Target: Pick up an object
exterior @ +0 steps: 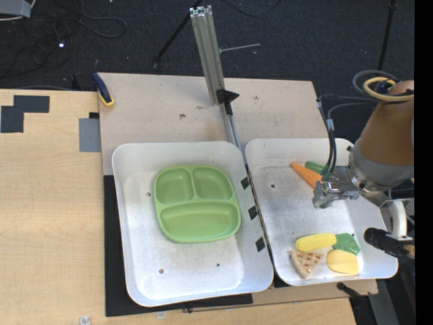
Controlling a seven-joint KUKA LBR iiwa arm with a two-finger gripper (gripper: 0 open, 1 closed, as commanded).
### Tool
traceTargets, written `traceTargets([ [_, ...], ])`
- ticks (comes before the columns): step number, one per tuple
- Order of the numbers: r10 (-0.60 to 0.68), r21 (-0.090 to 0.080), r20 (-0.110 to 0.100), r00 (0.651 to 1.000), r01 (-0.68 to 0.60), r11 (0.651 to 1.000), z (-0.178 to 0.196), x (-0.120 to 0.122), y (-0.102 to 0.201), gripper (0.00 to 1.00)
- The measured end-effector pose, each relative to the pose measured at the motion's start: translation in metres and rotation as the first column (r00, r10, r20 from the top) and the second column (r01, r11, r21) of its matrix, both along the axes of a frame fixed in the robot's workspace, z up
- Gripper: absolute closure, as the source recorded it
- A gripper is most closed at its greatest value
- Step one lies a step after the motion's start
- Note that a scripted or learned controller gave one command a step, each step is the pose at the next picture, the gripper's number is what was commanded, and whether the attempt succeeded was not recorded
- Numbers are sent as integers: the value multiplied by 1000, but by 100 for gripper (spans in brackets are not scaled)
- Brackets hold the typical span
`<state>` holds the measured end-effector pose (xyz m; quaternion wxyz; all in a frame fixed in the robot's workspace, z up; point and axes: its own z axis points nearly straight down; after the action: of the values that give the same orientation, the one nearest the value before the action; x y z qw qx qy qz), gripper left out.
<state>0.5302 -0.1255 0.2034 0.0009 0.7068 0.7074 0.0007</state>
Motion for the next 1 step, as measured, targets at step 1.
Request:
traceTargets([
  [1, 0, 0, 0, 1000, 0, 1000, 38, 1, -1, 100],
])
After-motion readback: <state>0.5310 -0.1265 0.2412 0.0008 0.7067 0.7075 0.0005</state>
